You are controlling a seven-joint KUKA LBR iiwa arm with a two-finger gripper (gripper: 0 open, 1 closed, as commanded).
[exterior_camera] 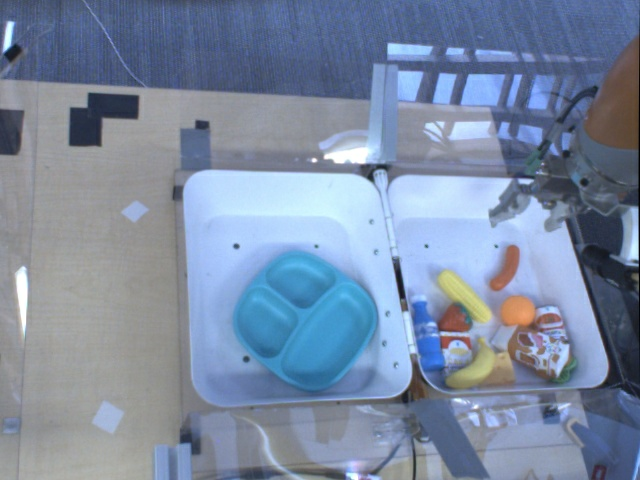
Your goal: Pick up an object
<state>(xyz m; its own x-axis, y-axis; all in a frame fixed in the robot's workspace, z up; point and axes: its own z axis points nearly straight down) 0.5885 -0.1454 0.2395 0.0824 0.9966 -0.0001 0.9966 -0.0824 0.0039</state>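
Orange sausage, corn, banana and the rest all lie untouched in the right bin, the gripper hovering spread and empty over its far right corner, so the pick looks barely begun

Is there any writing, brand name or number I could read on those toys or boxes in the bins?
None can be read in this view.
Blue bottle: has a label, but the print is too small and blurred.
Red and white carton: some marking, unreadable.
Brown and white packet: printed pattern, no legible words.
Blue plate and both white bins: no text seen.
Black shapes on the bench: plain patches, not letters.
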